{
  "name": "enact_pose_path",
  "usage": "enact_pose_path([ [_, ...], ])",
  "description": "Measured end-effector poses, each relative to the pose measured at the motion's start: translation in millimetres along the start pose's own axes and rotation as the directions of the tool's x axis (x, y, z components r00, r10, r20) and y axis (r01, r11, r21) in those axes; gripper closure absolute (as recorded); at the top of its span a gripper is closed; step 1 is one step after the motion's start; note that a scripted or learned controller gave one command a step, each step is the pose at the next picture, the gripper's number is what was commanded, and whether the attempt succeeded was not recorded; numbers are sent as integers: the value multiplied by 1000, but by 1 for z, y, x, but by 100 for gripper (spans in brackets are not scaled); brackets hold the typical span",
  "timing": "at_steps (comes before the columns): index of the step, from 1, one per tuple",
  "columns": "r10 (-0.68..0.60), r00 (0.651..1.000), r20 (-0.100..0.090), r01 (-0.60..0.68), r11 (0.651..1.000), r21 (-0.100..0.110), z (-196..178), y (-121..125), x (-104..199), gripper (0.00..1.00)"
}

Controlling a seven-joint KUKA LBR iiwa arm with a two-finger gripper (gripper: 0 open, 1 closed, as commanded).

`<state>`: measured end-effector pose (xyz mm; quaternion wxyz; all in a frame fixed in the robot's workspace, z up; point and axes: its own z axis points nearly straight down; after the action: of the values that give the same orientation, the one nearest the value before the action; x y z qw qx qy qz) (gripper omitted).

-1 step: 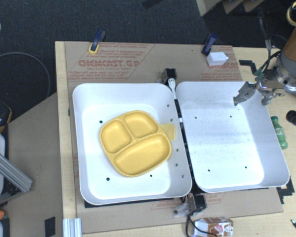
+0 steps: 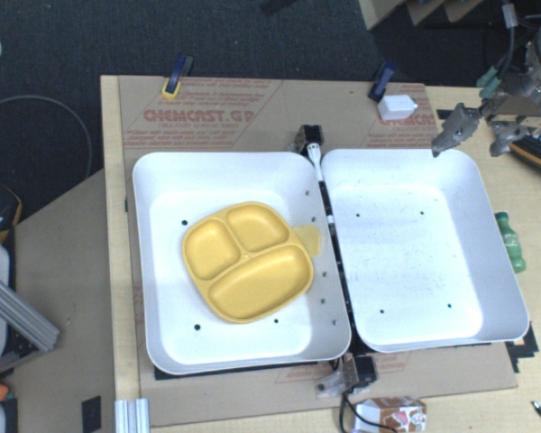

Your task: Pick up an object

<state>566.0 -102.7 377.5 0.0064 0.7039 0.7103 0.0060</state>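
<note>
Two white bins sit side by side on the bench. The left bin (image 2: 153, 242) holds one yellow divided plate (image 2: 246, 262) with three compartments, lying flat near its middle. A small yellow scrap (image 2: 308, 239) pokes out from under the plate's right edge, too hidden to name. The right bin (image 2: 487, 233) has nothing in it. The gripper (image 2: 473, 133) hangs over the right bin's far corner, partly cut off; I can't tell whether it is spread or closed.

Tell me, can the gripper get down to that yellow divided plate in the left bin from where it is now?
Probably yes. The yellow plate lies flat and uncovered in the left bin, while the gripper sits beyond the right bin's far corner.
</note>
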Motion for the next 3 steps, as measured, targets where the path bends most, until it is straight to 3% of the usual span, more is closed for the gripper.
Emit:
enact_pose_path([
  [1, 4, 1000, 0, -4, 1000, 11, -77, -39, 55, 0],
  [2, 1, 1000, -3, -1, 1000, 5, -165, -84, 116, 0],
  [3, 7, 1000, 0, -7, 1000, 11, -171, -82, 113, 100],
])
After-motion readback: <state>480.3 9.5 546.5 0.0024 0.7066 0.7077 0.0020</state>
